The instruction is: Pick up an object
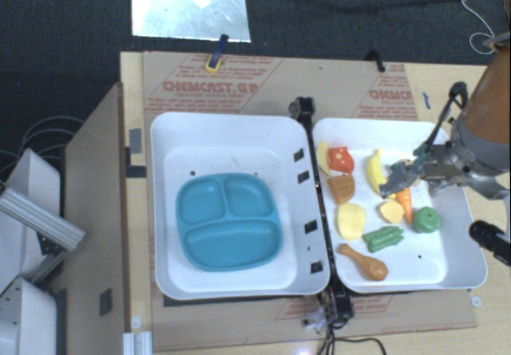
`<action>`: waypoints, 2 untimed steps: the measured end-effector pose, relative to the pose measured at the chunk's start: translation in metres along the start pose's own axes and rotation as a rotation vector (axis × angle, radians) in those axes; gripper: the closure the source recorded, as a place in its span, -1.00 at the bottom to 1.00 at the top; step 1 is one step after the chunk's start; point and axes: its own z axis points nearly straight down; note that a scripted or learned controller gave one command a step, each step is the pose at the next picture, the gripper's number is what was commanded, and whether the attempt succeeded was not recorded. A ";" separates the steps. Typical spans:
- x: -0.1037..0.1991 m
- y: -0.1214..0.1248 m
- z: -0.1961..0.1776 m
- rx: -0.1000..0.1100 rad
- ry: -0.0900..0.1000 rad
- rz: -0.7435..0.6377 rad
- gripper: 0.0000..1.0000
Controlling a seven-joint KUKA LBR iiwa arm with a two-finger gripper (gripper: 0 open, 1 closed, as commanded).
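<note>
A robotics lab: two white bins (239, 126) on a cardboard-covered bench (263, 78), cables trailing over dark carpet (64, 10)

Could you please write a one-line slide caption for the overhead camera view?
KUKA arm's gripper hovers over toy food in the right bin; a blue divided plate sits in the left bin.

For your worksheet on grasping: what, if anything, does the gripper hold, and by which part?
It cannot be told. The gripper sits over the banana and carrot, with nothing visibly between its fingers.
</note>
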 end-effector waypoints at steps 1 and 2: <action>-0.038 0.034 0.180 0.014 0.002 0.004 -1.00; -0.038 0.039 0.163 -0.002 0.000 0.002 1.00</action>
